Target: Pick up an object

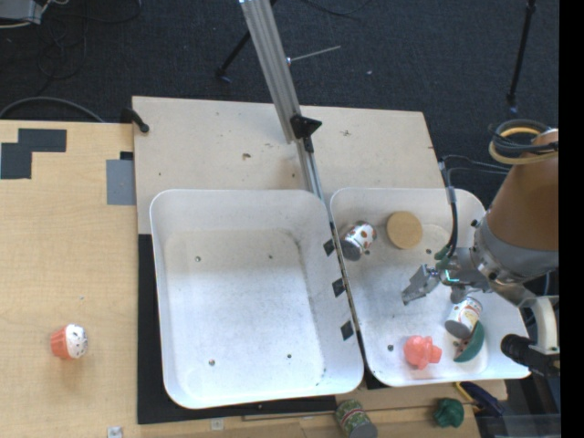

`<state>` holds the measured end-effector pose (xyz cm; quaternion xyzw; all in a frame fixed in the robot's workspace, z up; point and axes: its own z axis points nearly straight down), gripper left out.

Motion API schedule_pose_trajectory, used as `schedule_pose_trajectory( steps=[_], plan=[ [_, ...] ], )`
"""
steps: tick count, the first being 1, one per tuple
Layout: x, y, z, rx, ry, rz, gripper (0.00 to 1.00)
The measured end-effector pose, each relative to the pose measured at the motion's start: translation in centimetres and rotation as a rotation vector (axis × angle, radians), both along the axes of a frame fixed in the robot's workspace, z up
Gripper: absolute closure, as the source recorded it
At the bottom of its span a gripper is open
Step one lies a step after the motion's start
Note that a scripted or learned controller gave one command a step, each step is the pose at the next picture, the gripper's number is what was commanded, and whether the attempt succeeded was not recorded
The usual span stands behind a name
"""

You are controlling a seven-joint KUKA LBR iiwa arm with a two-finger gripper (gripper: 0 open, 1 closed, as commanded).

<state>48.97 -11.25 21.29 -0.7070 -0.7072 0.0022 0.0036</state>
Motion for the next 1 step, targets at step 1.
schedule_pose_trajectory(
  steps=[1],
  plan=[
    [0.07, -0.12, 0.2, -0.001, -0.005, -0.004, 0.0]
  ],
)
